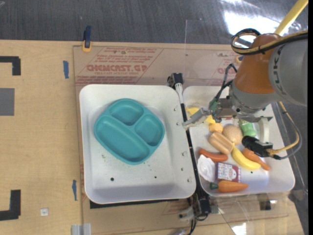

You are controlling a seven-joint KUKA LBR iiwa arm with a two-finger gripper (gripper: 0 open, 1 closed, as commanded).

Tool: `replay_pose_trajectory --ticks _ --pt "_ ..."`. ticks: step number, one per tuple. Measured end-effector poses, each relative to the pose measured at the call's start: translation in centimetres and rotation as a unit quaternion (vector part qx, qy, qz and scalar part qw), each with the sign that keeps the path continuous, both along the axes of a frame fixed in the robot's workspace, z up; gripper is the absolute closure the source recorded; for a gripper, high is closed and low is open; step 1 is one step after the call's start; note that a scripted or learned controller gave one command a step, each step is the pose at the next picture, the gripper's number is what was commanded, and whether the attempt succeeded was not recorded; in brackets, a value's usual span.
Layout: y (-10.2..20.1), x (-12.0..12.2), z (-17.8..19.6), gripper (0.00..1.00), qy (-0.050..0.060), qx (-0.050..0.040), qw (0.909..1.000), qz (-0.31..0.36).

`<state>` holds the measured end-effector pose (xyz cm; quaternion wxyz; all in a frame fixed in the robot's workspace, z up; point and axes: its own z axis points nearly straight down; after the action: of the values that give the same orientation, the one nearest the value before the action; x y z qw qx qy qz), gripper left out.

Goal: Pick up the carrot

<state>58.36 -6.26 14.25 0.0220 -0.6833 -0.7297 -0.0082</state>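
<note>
The carrot, orange with a dark green stub at its left end, lies flat along the front edge of the right bin. My gripper hangs over the back half of that bin, below the orange wrist band. It is well behind the carrot, with several toy foods between them. The arm's own body hides its tips.
The right bin also holds a banana, a bun, a beige egg, a green piece, a red sausage, a second orange tapered piece, a red box and a white packet. A teal divided plate sits in the left bin.
</note>
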Motion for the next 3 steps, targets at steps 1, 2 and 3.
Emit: replay_pose_trajectory --ticks 1,2,3 --pt "-0.36 0.0 -0.73 0.0 0.017 0.0155 0.995 -0.097" --pt "-0.76 -0.25 -0.72 0.0 0.007 0.0163 0.9971 -0.074" --pt "-0.83 -0.21 -0.71 0.0 0.005 0.016 0.9977 -0.065"
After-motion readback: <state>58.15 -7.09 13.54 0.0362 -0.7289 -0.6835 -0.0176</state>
